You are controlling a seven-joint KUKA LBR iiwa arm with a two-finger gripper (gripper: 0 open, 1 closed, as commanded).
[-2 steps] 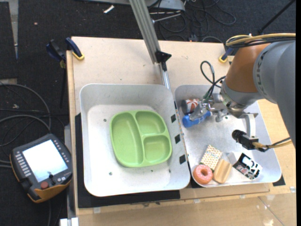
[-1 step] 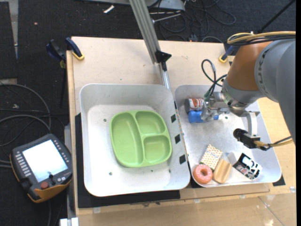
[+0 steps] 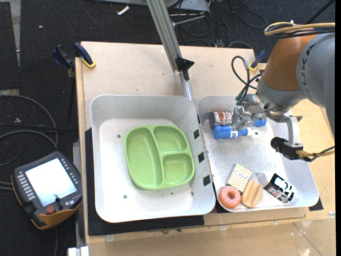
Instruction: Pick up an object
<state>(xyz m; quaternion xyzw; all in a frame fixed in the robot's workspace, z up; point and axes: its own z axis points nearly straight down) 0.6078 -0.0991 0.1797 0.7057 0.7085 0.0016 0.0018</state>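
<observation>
Front edge of right bin: donut (image 3: 230, 197), bread roll (image 3: 252, 193), waffle-like cracker (image 3: 240, 176), small black-and-white item (image 3: 280, 188) — all untouched.
Pincer (image 3: 244, 117) sits low in the upper part of the right bin (image 3: 277, 159), right over a blue bottle (image 3: 231, 132) lying on its side, with a small can (image 3: 222, 117) just beside it toward upper left. Can't tell if the pincer is released or clenched; wrist hides it, and nothing is visibly between the tips. Likely target, my guess: the bottle. To do it well: straddle the bottle across its short axis, near mid-body, clear of the can so it doesn't get nudged or co-grabbed; descend fully before closing, since a round body may roll. Left bin (image 3: 106, 143) in centre frame holds a green divided plate (image 3: 159, 157). Teach pendant (image 3: 47, 188) lower left, off the surface (image 3: 133, 68).
</observation>
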